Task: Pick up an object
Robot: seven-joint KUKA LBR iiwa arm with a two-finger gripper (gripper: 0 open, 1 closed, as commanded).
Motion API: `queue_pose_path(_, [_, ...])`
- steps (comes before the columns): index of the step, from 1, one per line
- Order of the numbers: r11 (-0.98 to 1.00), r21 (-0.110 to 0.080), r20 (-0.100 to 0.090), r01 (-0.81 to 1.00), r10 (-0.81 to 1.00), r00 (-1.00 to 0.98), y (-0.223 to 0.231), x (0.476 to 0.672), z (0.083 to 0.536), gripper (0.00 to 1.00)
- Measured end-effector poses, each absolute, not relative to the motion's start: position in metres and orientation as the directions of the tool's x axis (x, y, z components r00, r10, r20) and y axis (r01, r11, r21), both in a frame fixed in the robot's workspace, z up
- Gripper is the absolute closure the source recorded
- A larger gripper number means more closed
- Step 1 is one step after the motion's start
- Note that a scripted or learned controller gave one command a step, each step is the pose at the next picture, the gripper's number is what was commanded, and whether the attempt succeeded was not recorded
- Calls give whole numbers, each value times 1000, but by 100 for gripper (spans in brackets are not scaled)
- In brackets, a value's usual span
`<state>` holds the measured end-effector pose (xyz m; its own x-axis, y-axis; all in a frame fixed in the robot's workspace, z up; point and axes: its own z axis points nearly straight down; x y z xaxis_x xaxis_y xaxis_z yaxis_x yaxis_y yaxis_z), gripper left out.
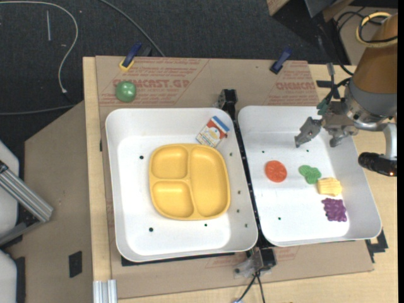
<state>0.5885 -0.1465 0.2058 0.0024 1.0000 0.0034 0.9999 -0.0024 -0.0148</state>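
In the right bin lie a red round piece, a green leafy piece, a yellow block and a purple grape bunch. My gripper hovers over the far part of that bin, above and apart from these pieces. Its two fingers are spread open with nothing between them. The left bin holds a yellow divided plate and a small milk carton leaning near its far wall.
A green ball rests on the cardboard behind the left bin. Blue clamps hold the cardboard's far edge. A black bracket sits between the bins at the back. Cables cross the dark floor at the left.
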Motion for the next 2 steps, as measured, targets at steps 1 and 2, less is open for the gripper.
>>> queue_pose_path(1, [0, -1, 1, 1000, 1000, 0, -146, 592, 213, 0])
queue_pose_path(2, [1, -6, 2, 1000, 1000, -1, -148, 601, 163, 0])
